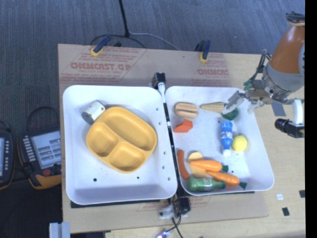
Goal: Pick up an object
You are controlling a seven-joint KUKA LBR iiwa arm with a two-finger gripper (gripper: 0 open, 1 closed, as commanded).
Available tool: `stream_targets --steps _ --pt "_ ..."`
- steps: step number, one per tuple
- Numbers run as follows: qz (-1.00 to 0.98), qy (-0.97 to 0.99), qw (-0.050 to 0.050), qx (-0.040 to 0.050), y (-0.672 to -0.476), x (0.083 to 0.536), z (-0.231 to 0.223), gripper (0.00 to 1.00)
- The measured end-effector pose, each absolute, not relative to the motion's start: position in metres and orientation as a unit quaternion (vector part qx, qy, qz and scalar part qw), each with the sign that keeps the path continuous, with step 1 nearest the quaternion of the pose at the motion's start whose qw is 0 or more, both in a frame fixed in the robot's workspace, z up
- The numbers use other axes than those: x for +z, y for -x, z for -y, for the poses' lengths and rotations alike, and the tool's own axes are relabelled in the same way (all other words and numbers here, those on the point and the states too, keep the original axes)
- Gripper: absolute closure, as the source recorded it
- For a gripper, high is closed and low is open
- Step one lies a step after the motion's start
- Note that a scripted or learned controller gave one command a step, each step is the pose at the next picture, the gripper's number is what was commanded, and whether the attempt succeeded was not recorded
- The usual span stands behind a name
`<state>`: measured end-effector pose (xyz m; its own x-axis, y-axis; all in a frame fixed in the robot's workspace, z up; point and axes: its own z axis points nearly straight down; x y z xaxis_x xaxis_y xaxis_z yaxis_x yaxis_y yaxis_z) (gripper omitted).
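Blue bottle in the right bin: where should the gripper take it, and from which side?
Probably from above, at mid-body. The blue bottle lies flat, its long axis running toward the camera, so fingers should close across its narrow width. The yellow lemon sits close on one side near the lower end; gripping the upper half leaves more finger room. The gripper hangs near the bin's far corner.

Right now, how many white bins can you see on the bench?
2. The left bin holds a yellow divided plate and a small metal cup. The right bin sits beside it, full of toy food, with the gripper over its far edge.
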<state>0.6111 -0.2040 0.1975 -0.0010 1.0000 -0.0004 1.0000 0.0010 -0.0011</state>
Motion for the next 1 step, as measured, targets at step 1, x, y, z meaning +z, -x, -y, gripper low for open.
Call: stream_targets --steps 1 --pt "0.726 0.687 0.001 -0.0026 -0.5969 0.1033 0.2182 0.00"
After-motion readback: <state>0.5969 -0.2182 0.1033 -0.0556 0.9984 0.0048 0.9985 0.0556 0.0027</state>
